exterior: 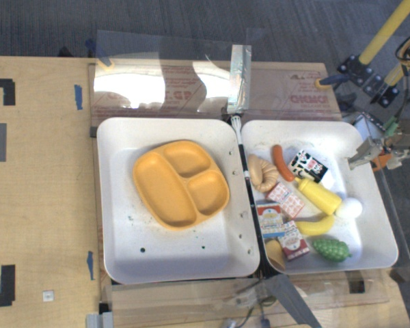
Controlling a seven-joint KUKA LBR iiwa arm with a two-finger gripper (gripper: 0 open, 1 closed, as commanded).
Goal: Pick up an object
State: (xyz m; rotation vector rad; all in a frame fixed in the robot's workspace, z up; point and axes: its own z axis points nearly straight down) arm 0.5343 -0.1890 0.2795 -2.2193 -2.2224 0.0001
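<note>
White plastic bins are sitting side by side on a tan wooden bench (34,183), seen from above at a slant.

Camera view: the left bin (116,251) is holding a yellow-orange divided plate (181,183) w/ three compartments, lying flat near the bin's centre. The right bin (376,231) is holding a cluster of toy food and small packs. A red sausage (282,162) is lying near the top, a tan pastry-like piece (261,173) just left of it. A black-and-white printed carton (308,165) is lying just right of the sausage; its print is too small to read. A yellow bottle (319,195) is lying on its side below the carton, a white ball (350,208) touching its right end. A banana (316,225) is lying under the bottle, a green bumpy item (331,250) below that. Two small red-and-white packs (285,200) (292,241) are lying left of the banana; labels are illegible.

The gripper (369,157) is hovering at the right bin's upper right rim, apart from all objects, nothing between its fingers; whether they are spread or pressed together can't be told, approx. half cut off by clutter. Behind the bins, a clear panel is glaring over cardboard (287,91) w/ faint red lettering, not readable. A yellow pole (389,26) is slanting in at top right.
</note>
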